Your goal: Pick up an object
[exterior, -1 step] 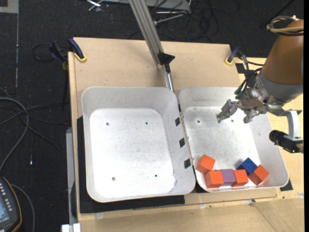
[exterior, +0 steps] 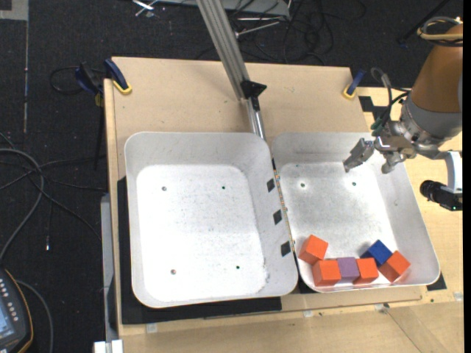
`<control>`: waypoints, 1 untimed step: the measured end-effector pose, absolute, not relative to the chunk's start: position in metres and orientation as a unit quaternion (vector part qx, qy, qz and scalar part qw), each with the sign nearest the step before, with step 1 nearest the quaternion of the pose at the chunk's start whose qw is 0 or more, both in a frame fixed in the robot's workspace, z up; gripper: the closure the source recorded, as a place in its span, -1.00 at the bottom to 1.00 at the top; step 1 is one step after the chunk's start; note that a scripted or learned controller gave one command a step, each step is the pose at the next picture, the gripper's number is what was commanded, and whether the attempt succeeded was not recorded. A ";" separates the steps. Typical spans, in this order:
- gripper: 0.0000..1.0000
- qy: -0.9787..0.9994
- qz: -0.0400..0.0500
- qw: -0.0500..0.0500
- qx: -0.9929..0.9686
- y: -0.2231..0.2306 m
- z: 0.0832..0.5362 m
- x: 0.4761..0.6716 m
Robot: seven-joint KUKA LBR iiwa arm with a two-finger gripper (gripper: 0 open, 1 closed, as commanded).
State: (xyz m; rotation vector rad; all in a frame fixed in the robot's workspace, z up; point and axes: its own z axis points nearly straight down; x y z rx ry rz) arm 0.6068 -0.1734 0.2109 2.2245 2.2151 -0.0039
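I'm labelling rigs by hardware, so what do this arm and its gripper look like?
The arm enters from the view's right: a rounded orange band above a grey wrist section. Below it sits a metallic grey gripper with two slim fingers. A dark cable runs beside the wrist, and a black fitting protrudes at the right edge.

No legible text, labels, brand marks, numbers or signs are showing on any surface in the camera view.
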 end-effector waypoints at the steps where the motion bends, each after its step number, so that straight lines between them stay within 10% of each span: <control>1: -1.00 0.709 -0.001 -0.002 0.706 -0.168 0.117 0.633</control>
